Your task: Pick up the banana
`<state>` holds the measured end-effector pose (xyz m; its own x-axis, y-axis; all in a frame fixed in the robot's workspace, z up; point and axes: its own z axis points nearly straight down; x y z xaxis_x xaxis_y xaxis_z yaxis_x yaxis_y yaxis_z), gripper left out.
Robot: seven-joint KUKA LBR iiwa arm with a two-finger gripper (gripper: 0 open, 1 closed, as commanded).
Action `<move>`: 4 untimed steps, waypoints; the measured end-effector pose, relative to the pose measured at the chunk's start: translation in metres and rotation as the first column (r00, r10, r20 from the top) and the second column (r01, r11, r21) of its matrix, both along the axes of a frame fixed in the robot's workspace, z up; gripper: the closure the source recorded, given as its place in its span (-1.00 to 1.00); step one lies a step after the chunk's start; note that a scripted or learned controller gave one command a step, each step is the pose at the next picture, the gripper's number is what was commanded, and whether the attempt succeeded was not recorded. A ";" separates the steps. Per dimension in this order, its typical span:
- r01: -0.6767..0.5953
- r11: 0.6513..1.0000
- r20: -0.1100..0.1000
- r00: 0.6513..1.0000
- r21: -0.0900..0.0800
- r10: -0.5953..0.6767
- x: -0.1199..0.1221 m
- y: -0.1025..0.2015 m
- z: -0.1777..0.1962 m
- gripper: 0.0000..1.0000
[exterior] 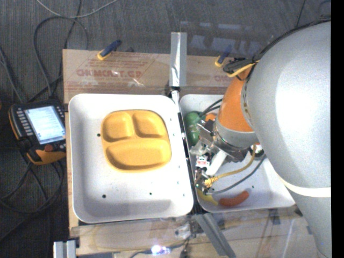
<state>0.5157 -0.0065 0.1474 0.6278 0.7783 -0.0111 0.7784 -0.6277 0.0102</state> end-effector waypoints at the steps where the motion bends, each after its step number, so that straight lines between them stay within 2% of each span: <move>1: 0.554 0.832 0.015 0.832 0.007 -0.554 -0.029 0.045 0.039 1.00; 2: 0.636 0.771 -0.004 0.771 0.005 -0.636 -0.032 0.044 0.065 1.00; 3: 0.614 0.789 -0.007 0.789 0.006 -0.614 -0.033 0.133 0.014 1.00; 4: 0.596 0.803 0.007 0.803 0.021 -0.596 0.014 0.116 -0.049 1.00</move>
<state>0.5301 0.1092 0.0985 0.9680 0.2508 0.0092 0.2508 -0.9680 0.0023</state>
